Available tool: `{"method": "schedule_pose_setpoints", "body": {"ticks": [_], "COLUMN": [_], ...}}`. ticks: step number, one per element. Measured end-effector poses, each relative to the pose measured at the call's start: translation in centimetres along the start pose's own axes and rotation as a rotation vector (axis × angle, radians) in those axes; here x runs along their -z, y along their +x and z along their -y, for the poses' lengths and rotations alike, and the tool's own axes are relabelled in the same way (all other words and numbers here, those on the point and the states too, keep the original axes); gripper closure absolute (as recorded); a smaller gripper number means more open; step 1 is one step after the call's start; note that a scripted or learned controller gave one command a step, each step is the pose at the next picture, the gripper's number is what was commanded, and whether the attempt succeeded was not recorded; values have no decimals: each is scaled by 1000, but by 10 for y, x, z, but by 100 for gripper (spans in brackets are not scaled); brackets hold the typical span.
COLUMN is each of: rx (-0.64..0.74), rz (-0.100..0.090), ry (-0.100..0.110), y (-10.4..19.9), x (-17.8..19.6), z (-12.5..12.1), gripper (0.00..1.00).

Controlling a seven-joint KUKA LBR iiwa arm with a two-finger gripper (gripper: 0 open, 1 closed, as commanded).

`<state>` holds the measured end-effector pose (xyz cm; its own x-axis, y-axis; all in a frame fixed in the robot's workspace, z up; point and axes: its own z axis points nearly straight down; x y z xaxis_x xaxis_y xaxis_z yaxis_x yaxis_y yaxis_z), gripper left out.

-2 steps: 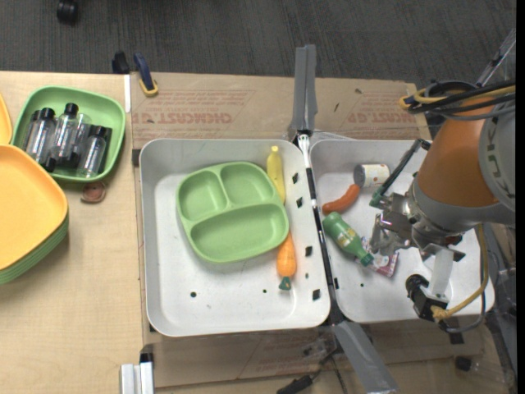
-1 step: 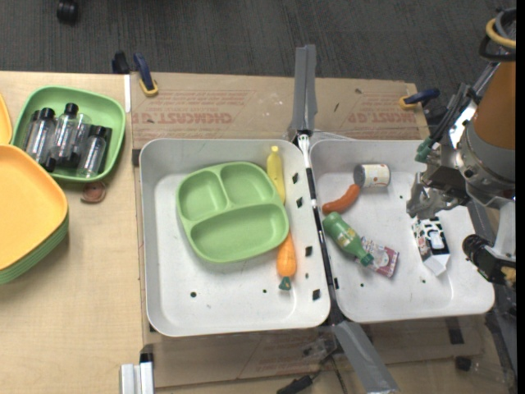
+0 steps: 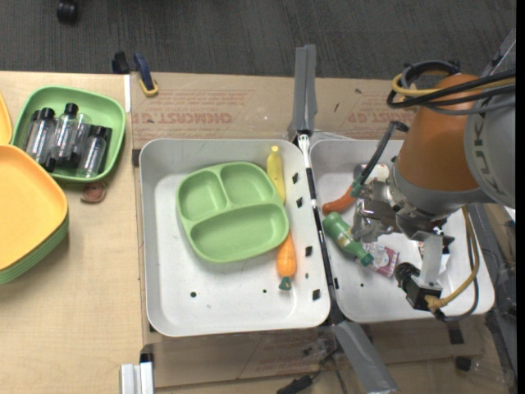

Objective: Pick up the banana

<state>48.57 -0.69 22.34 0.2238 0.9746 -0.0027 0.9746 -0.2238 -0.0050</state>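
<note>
The gripper's (image 3: 371, 213) fingers are hidden under the arm's (image 3: 439, 150) orange band and grey wrist, so their spread cannot be read. The banana (image 3: 276, 173) lies partly behind the green divided plate's (image 3: 234, 212) rim — only its upper length shows. The yellow plates (image 3: 29, 216) at the left are cut off by the picture's edge. The small pink packet (image 3: 384, 259) beside the green bottle (image 3: 348, 240) is too blurred to identify.

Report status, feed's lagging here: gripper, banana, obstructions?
Gripper over right bin, fingers unclear. Banana in left bin, against green plate. Divider between.
</note>
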Motion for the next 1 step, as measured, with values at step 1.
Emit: {"method": "schedule_pose_setpoints", "body": {"ticks": [1], "rx": [-320], "rz": [0], "ry": [2], "y": [-46], "x": [-34], "z": [-1], "gripper": [100]}}
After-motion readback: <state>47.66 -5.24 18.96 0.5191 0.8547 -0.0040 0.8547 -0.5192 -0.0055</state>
